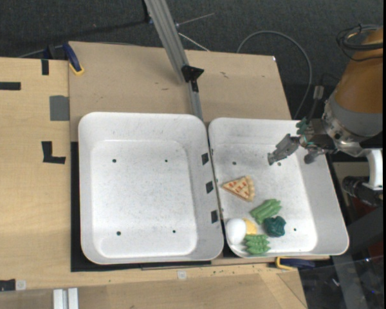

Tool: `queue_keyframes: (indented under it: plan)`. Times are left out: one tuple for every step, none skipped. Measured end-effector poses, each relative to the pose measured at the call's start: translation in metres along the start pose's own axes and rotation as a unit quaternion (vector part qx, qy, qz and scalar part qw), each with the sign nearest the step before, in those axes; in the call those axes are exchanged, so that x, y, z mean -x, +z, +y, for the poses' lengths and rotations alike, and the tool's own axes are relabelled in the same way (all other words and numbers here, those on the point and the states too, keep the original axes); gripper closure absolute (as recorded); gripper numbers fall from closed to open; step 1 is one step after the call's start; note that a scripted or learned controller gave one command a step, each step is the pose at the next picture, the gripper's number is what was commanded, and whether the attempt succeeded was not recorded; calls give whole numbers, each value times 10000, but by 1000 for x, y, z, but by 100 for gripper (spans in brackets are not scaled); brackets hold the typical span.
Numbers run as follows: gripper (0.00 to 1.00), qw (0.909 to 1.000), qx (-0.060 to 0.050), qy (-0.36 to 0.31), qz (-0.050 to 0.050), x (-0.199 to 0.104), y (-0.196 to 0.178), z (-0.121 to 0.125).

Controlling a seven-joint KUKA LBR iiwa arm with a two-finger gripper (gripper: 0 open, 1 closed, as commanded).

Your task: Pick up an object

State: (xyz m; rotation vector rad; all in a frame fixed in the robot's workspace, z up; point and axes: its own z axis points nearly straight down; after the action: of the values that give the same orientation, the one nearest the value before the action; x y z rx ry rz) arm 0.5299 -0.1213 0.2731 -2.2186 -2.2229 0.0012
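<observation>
In the right bin (244, 140) lie a pizza slice toy (239, 187), a light green vegetable (265, 208), a dark green broccoli piece (275, 226), a white egg (235, 228) with a yellow bit beside it, and a green pod (257, 243) at the front rim. My gripper (291, 149) hangs over the right side of that bin, above and to the right of the pizza slice. Its fingers (280, 152) are spread apart with nothing between them.
The left bin (141, 185) sits beside the right one, divided by a shared ridge with black clips. A grey metal bar (170, 37) slants in from the top toward the bins' back edge. A cable loops behind the right bin.
</observation>
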Motion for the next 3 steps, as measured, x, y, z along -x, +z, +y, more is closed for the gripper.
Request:
queue_keyframes:
  plan:
    - [0, 10000, -1, 1, 0, 0, 0, 0]
    - [0, 10000, -2, 1, -1, -5, 52, -9]
    - [0, 10000, -37, 6, 4, -9, 116, -11]
